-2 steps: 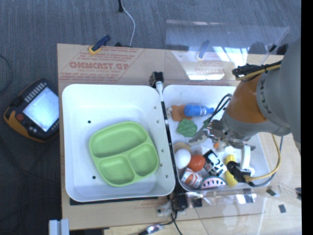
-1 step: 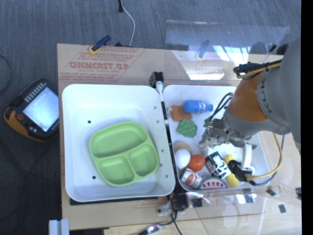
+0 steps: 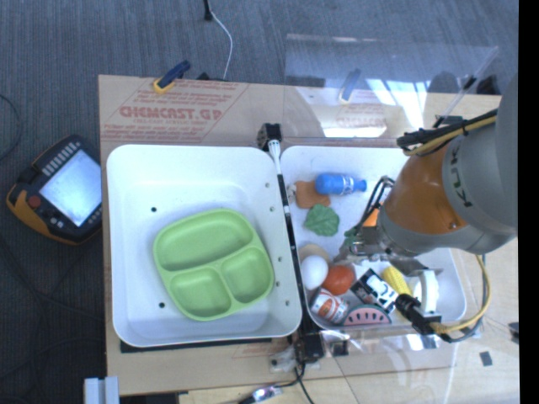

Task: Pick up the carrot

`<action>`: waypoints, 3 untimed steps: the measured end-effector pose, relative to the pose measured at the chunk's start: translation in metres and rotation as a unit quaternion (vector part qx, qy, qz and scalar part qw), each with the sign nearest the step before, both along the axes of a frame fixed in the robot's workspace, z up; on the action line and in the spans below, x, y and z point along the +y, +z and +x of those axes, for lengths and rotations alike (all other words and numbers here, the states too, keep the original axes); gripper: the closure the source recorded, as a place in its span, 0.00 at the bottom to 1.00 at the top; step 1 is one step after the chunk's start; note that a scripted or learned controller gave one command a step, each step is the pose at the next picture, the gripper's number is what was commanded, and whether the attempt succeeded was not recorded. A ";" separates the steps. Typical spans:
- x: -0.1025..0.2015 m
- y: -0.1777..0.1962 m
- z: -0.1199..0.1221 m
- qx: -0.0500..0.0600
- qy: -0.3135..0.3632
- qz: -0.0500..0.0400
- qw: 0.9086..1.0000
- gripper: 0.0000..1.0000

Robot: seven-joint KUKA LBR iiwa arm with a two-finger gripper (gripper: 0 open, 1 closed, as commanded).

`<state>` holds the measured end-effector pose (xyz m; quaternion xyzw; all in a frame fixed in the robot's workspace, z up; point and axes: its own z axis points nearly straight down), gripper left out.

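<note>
My arm enters the right bin [image 3: 459, 305] and covers most of its far side. My gripper [image 3: 364, 241] sits low near the bin's middle; whether it is open or holding anything cannot be told. The carrot [image 3: 371, 216] shows as an orange sliver just beside my wrist, mostly hidden. Toward the bin's left wall lie a blue bottle [image 3: 339, 183], green leaf [image 3: 322, 220], white egg [image 3: 314, 271] and red tomato [image 3: 340, 279], crowding that edge. The left bin [image 3: 135, 183] holds a green divided plate [image 3: 214, 263].

Brown bench [image 3: 194, 112], left white bin [image 3: 126, 225], right white bin [image 3: 455, 289] side by side
</note>
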<state>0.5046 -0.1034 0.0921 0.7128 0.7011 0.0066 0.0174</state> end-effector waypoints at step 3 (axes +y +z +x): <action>-0.033 0.113 0.122 0.020 0.149 0.003 0.989 0.00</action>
